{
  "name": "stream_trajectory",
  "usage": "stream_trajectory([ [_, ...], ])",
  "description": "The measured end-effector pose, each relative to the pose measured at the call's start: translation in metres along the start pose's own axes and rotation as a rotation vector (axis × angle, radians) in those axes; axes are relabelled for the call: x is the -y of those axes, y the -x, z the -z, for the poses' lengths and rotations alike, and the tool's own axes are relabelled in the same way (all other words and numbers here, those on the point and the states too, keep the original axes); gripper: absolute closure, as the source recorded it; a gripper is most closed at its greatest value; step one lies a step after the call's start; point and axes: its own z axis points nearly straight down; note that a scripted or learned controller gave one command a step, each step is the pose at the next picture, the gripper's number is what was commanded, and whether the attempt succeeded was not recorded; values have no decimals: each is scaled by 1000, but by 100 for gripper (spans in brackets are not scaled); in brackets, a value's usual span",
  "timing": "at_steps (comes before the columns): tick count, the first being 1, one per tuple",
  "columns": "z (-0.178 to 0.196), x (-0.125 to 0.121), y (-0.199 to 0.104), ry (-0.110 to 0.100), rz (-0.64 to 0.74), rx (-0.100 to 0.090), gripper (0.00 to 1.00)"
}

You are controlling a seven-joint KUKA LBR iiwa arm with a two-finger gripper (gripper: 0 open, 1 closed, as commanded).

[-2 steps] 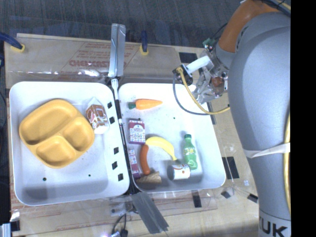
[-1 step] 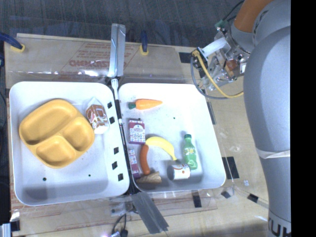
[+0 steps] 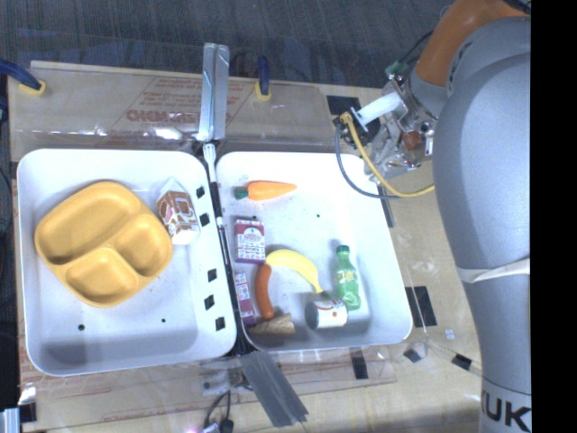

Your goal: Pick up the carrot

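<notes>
From my remote station, I see the carrot (image 3: 269, 188) lying on its side near the top edge of the right bin (image 3: 383, 269), green stub pointing left toward the divider, orange tip pointing right. Nothing touches it. The gripper (image 3: 389, 138) hangs above the bench just outside that bin's upper right corner, well apart from the carrot, wrapped in yellow cable (image 3: 397, 188) (whether it is released or clenched I cannot tell from this angle). The grey arm (image 3: 482, 152) fills the right side of the view, its orange band (image 3: 460, 21) showing at the top.

Lower in the right bin sits a loose cluster: a small red carton (image 3: 250, 240) by the divider, a banana (image 3: 296, 265) curving beside it, a sausage (image 3: 264, 291) just below, a green bottle (image 3: 347, 278) to the right, a small can (image 3: 326, 314) near the bottom wall, and what looks like a brown wedge (image 3: 275, 325) next to it.

The left bin (image 3: 54, 350) holds a yellow divided tray (image 3: 101, 242), tilted, and a small brown-and-white packet (image 3: 178, 215) just beside the tray's upper right edge.
</notes>
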Motion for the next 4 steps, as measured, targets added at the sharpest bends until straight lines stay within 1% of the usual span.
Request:
stream_trajectory([
  [1, 9, 2, -1, -2, 10, 3, 100],
  [2, 86, 43, 28, 4, 281, -3, 100],
  [3, 54, 1, 18, 5, 293, -2, 100],
  [4, -148, 6, 37, 1, 248, 0, 100],
])
